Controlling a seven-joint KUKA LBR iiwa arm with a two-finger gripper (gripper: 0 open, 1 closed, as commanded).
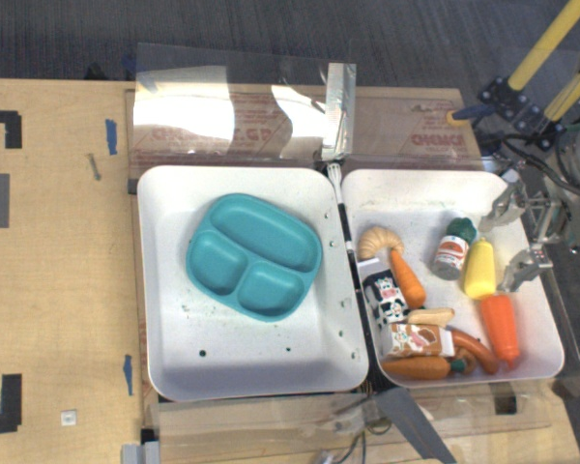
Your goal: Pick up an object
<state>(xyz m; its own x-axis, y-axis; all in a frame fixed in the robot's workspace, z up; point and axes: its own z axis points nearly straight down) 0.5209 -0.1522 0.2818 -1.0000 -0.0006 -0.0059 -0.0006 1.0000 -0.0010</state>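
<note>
Nearest the camera, at the right bin's (551, 356) front edge, one orange carrot (418, 366) lies with its long axis across the view. Behind it sit a small printed carton (415, 337) and a black-and-white carton (387, 296). A second carrot (407, 277) slants toward the far left, and a third (501, 325) stands lengthwise beside one yellow bottle (479, 268). One teal divided plate (255, 255) rests in the left bin (164, 307). At the right rim, the jaws of the gripper (518, 242) are spread, grasping nothing.
</note>
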